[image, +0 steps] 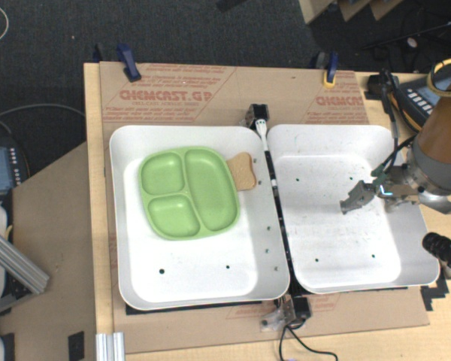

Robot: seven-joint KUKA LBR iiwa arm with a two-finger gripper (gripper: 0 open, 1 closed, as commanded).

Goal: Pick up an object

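The end effector hangs over the right bin, its fingers a little apart with nothing between them. Across in the left bin lies a green divided plate (three compartments), and a tan, toast-like slab touches its right edge, well apart from the end effector.

A green plate lay in the left bin, a tan piece touching its right edge. The end effector hung over the right bin.
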